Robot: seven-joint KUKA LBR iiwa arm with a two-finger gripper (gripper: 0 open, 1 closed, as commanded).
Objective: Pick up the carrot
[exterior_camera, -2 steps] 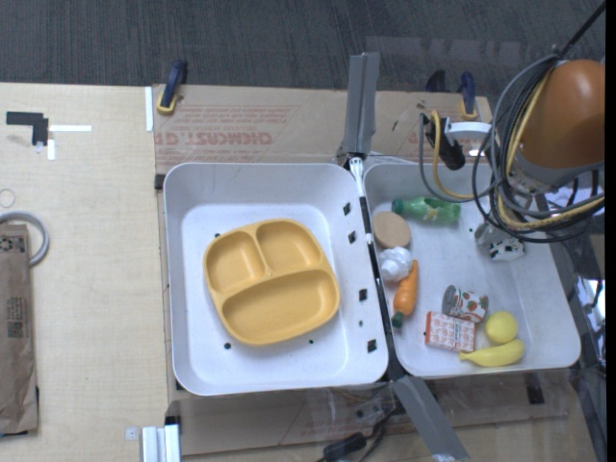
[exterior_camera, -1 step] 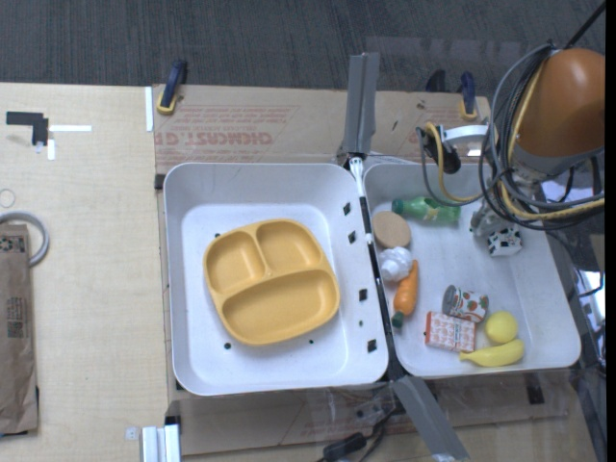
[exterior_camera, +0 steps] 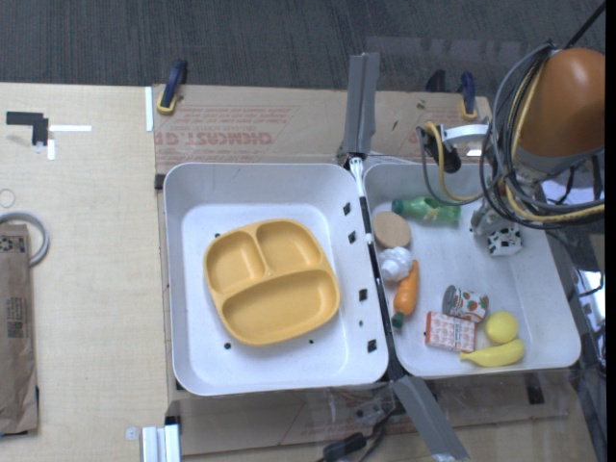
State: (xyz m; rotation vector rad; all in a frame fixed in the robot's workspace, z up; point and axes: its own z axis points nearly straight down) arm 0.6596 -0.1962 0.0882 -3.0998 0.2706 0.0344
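We've got the carrot (exterior_camera: pixel 407 292) lying in the right bin (exterior_camera: pixel 539 354), hard against its left wall, tip pointing up, with a white garlic bulb (exterior_camera: pixel 393 265) touching its top end and a tan round piece (exterior_camera: pixel 391 229) just above that. A green bottle (exterior_camera: pixel 426 209) sits further back; a small can (exterior_camera: pixel 466 303), red carton (exterior_camera: pixel 449 333), lemon (exterior_camera: pixel 501 327) and banana (exterior_camera: pixel 494 355) cluster to the right. The left bin (exterior_camera: pixel 192 354) holds a yellow divided plate (exterior_camera: pixel 272 281). The arm (exterior_camera: pixel 563 104) hangs over the far right corner, well apart from the carrot; we can't tell how the jaws stand. Cardboard lettering behind is upside down, unreadable.
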